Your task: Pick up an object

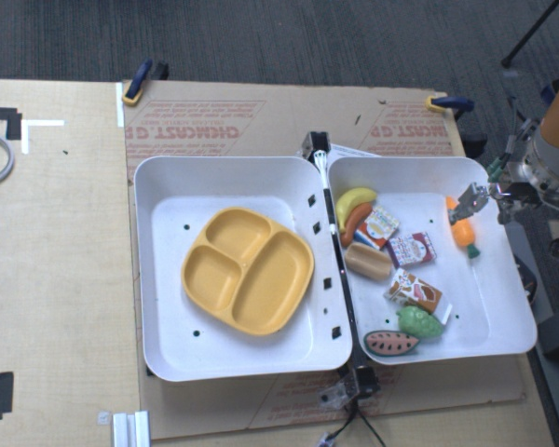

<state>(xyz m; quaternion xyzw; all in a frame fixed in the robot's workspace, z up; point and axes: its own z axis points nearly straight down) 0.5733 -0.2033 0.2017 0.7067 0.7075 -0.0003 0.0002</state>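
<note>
On the tabletop (pixel 56 277), the left bin (pixel 158 277) holds a yellow divided plate (pixel 248 270), the right bin (pixel 498 315) a heap of toy food, and at its right edge my tool (pixel 483 198) hangs by the orange carrot (pixel 463 233), grip state unclear.

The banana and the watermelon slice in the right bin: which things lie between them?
In the camera view, between the banana and the watermelon slice lie a hot dog and a small brown carton.
</note>
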